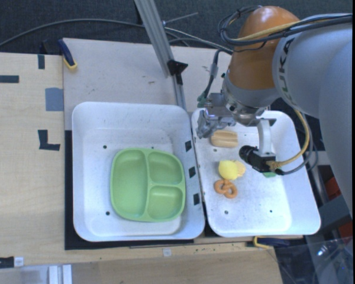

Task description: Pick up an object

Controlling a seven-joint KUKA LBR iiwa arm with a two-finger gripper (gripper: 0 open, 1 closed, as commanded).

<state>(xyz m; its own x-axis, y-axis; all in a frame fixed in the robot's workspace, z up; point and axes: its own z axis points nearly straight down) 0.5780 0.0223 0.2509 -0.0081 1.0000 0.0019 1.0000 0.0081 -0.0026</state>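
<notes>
Gripper upper centre, finger opening cannot tell, just beside tan block; probably light, rigid; grip short sides.

Left shallow white plastic bin holds a light green three-compartment plastic plate, lying flat toward the bin's lower right. Light wooden tabletop left of that bin has dark tape marks. Slanted grey metal bar runs above the bin's upper right corner. Blue-and-yellow clamp sits above its upper left corner.
</notes>
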